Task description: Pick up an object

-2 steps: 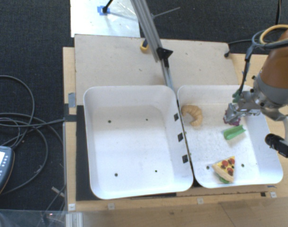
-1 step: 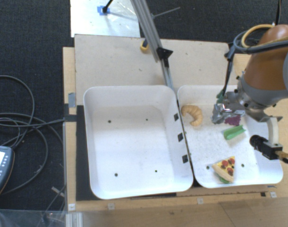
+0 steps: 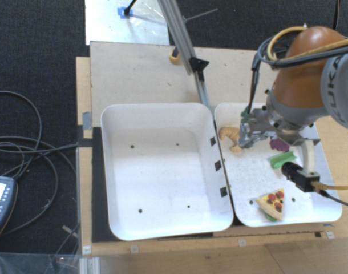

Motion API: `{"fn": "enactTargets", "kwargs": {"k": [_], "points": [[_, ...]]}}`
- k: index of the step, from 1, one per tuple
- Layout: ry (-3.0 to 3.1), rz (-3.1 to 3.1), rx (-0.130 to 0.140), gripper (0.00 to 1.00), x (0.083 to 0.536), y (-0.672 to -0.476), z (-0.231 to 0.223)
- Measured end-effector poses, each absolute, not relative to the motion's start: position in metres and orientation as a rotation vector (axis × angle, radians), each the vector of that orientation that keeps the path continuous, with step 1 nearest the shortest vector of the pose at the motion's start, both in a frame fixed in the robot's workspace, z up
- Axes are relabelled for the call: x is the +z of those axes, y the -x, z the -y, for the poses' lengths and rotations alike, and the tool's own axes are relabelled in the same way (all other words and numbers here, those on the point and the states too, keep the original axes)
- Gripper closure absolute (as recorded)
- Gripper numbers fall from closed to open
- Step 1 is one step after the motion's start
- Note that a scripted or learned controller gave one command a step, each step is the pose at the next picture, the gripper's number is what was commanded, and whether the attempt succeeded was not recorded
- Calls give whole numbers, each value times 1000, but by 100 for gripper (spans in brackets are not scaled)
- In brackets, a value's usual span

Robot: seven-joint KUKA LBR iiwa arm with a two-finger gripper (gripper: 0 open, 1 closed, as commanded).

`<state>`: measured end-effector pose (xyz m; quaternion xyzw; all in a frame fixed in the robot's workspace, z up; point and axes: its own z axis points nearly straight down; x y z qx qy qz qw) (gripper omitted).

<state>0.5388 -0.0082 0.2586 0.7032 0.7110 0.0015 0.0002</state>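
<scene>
A: Left bin (image 3: pixel 162 170) sits bare; why is everything in the right bin (image 3: pixel 248 207)?

B: That's the picking side. The croissant (image 3: pixel 230 136) lies by the divider, the gripper (image 3: pixel 246 135) just beside it, touching or nearly so; I can't tell its grip. Pizza slice (image 3: pixel 271 203) is well apart.

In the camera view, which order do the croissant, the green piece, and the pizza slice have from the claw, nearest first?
Measured from the claw in the right bin:
1. Croissant, just to its left in the view, beside the divider.
2. Green piece, lower right, partly under the arm.
3. Pizza slice, by the bin's near edge.
</scene>
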Motion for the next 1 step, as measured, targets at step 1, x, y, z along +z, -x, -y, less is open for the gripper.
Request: {"fn": "enactTargets", "kwargs": {"k": [1], "points": [[-2209, -2236, 4, 100, 254, -538, -56]]}}
